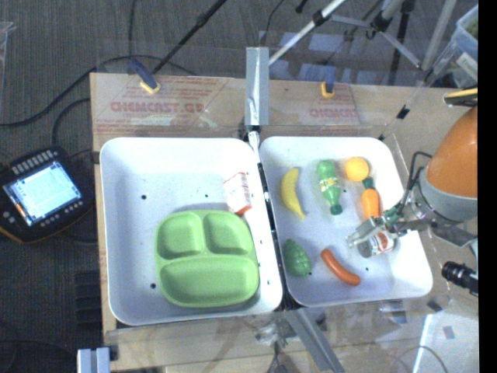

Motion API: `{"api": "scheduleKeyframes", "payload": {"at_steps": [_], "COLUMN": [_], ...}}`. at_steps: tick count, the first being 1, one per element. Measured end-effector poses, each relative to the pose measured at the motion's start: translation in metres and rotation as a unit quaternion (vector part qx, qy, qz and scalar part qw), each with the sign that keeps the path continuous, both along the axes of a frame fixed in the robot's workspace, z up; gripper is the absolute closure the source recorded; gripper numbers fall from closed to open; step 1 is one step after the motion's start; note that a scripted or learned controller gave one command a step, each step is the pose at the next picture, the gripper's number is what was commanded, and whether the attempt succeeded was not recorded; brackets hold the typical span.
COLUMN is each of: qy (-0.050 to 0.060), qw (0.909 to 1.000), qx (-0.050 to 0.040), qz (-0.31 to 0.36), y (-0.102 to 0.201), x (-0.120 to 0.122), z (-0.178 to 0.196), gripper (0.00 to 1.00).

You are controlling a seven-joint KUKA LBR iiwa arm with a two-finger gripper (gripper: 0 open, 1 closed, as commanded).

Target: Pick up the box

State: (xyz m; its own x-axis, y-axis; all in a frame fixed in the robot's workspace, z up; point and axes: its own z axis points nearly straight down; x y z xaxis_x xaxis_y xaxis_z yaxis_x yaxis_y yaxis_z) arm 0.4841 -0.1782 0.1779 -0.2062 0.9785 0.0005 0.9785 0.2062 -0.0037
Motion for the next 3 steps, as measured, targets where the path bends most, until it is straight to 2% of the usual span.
{"api": "scheduleKeyframes", "payload": {"at_steps": [1,2,3], "qy": [0.001,-0.007,-0.008], "qw": [0.9998,0.9995,0.9997], "qx": [0.0005,-0.0017,-0.0022], "qz": [-0.02,-0.032,0.025], "y": [0.018,0.02,0.033], "x": [0.079,0.142,0.08], "z": [-0.034,-0.089,-0.088], "gripper": [0.0,0.0,0.0]}}
